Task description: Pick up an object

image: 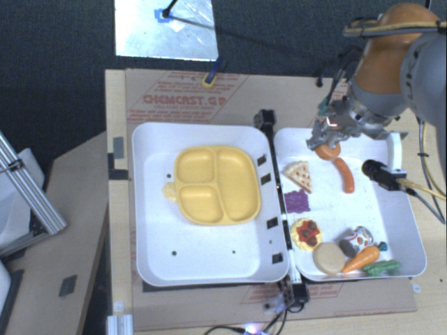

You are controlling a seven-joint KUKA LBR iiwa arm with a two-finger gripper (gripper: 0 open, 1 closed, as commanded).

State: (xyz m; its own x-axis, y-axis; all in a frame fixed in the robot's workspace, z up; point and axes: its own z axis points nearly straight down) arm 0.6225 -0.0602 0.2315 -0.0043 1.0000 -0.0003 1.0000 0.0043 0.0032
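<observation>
1. The gripper [328,139] is in the upper right of the frame, low over the upper part of the right bin [405,218]. A small orange piece [329,151] shows just under it, at the top end of the sausage [345,174].
2. The state of the fingers I cannot tell; they are small and partly covered by the wrist, so I cannot say if the orange piece is held or only lies under them.
3. The sausage lies tilted in the upper right of this bin, just below the gripper, perhaps touching the orange piece.
4. I judge the sausage to be a light plastic toy, stiff and smooth, so it may slip or roll. The best hold is probably across its middle, on the narrow sides.
5. Other things lie lower in the same bin: a pizza slice [299,176], a purple piece [297,202], a carrot [360,259] and a round cookie [327,258]. All are well apart from the gripper.
6. The left bin [150,208] carries a yellow divided plate [213,185], in the middle of the frame.
</observation>
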